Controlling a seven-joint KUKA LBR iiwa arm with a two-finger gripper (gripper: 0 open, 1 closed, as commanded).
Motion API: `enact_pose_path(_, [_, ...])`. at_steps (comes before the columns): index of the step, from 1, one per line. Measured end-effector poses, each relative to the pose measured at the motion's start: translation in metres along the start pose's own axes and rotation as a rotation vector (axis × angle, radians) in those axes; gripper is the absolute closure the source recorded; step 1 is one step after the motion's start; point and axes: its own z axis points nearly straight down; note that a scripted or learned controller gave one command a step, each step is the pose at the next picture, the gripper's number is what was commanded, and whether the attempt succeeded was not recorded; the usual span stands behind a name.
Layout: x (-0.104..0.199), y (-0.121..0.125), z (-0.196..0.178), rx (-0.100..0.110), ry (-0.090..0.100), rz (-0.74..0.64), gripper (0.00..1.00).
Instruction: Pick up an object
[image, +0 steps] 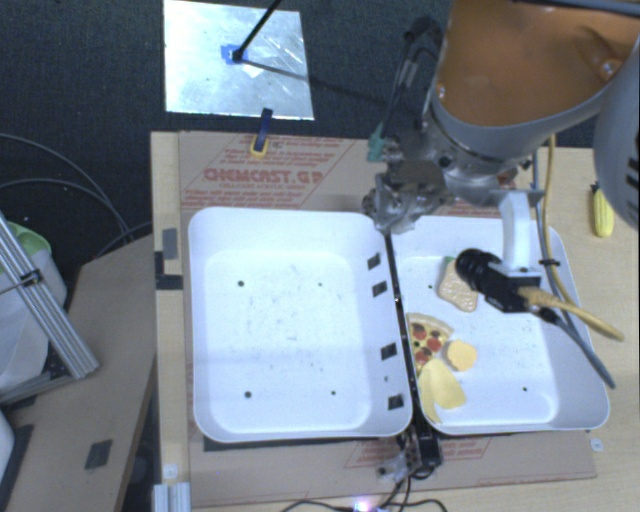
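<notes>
Gripper (400, 205) sits at right bin's (520, 370) 10 o'clock corner; open or closed, can't tell. Pizza slice (428, 335) lies at its 8 o'clock.

Four flat toy food pieces, view-right bin (570, 400), along its left side: speckled tan cracker (457, 288) farthest back, pizza slice (427, 338), round yellow chip (461, 355) just beside it, yellow wedge (441, 388) frontmost.

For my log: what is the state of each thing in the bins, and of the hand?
pizza slice: lying flat in right bin
beige cookie: lying flat in right bin
yellow disc: lying flat beside pizza slice
yellow chip: lying flat near front wall
hand: at right bin's far rim
</notes>
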Motion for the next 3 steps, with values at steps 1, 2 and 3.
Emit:
enact_pose_path(1, [0.071, 0.082, -0.02, -0.002, 0.001, 0.002, 1.0])
enact_pose_path(2, [0.102, 0.027, -0.033, 0.006, 0.001, 0.001, 1.0])
enact_pose_path(3, [0.024, 0.027, 0.015, 0.011, -0.003, 0.016, 1.0])
